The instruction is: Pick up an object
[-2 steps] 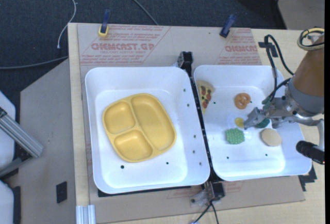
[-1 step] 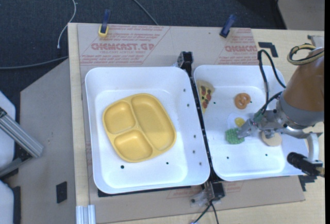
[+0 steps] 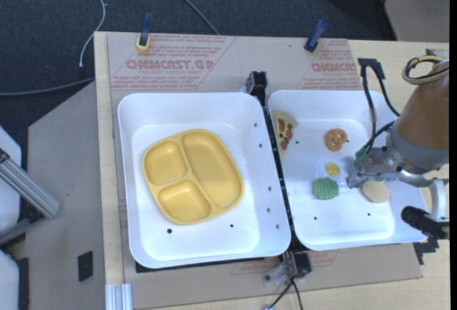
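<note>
The right bin point(image 3: 343, 226) holds several small toy foods. A pizza slice point(image 3: 284, 131) lies by its left wall. An orange round piece point(image 3: 335, 138) sits near the middle, with a small yellow piece point(image 3: 332, 170) below it and a green bumpy piece point(image 3: 325, 188) below that. A beige piece point(image 3: 376, 192) lies at the right, partly covered by the arm. My gripper point(image 3: 361, 174) hangs low over the bin, between the green piece and the beige piece and just right of the yellow one.
The left bin point(image 3: 136, 158) holds a yellow divided plate point(image 3: 192, 175). A black clamp point(image 3: 256, 81) sits between the bins at the back. Cables point(image 3: 371, 98) trail along the arm over the right bin's far right corner.
</note>
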Tool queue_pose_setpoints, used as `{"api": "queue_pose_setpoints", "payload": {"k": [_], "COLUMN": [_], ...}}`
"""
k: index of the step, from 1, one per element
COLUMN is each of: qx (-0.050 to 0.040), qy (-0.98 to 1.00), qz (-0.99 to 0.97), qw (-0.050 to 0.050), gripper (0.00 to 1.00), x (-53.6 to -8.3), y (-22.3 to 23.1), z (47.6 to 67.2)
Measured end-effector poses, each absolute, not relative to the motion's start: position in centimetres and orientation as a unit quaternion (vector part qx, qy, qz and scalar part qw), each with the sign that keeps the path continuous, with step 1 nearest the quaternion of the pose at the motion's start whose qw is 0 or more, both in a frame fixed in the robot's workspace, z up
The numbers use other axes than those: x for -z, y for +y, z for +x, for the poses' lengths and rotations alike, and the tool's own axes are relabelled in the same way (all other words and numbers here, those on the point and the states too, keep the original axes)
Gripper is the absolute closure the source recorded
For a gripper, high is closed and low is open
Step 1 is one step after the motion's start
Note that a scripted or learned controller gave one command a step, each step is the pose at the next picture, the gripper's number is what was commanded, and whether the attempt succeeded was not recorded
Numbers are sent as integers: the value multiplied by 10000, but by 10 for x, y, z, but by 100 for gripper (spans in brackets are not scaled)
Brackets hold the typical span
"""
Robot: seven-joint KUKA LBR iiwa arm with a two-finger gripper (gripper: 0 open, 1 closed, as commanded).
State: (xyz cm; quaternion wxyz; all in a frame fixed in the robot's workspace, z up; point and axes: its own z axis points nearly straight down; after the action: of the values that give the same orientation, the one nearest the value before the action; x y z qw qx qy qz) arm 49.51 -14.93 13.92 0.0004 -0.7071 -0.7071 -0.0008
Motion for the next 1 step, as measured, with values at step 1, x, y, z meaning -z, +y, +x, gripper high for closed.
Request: {"api": "queue_pose_setpoints", "payload": {"k": [1], "qx": [12], "qy": [-7074], "qz": [-7068], "qw": [-20], "gripper": [100], "x": [-183], "y": [-148], "z": [492]}}
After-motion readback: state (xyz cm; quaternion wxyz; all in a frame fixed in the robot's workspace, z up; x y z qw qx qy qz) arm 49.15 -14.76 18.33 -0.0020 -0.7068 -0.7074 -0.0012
